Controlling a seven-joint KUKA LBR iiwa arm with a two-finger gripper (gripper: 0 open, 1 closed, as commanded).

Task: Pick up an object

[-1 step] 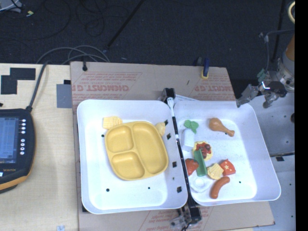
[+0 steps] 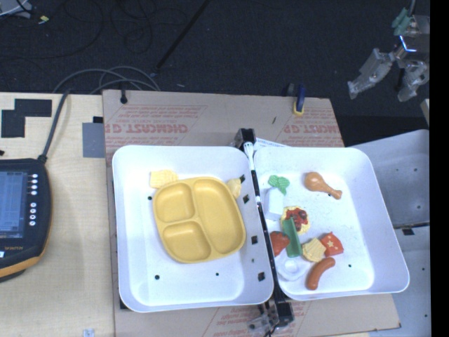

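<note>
White plastic makes up both shallow bins in front of you, sitting side by side on a sheet of printed cardboard on the bench (image 2: 63, 118). Your left bin (image 2: 133, 272) carries a yellow divided tray (image 2: 198, 217) with three compartments, lying flat near the middle; a small yellow block (image 2: 163, 178) touches its upper left edge, and another pale yellow piece (image 2: 234, 187) peeks out by its upper right corner.

Your right bin (image 2: 372, 251) holds the toy food. A chicken drumstick (image 2: 322, 184) lies toward the back, well apart from the rest. A green leafy piece (image 2: 278, 184) sits near the divider. Below it you see a small burger-like piece (image 2: 296, 218), a green stick (image 2: 291, 237) lying lengthwise, a red piece (image 2: 279, 242) just beside it, a yellow cracker (image 2: 313, 249) touching a red slice (image 2: 331, 243), and a sausage (image 2: 320, 273) at the front, next to a white piece (image 2: 290, 267).

Your pincer (image 2: 391, 76) hangs at the upper right, over the dark floor and well apart from both bins. Nothing sits between its fingers, which look spread apart.

A teach pendant (image 2: 19, 216) rests at the bench's left edge, and a small blue and yellow clamp (image 2: 299, 100) grips the cardboard's far edge.
</note>
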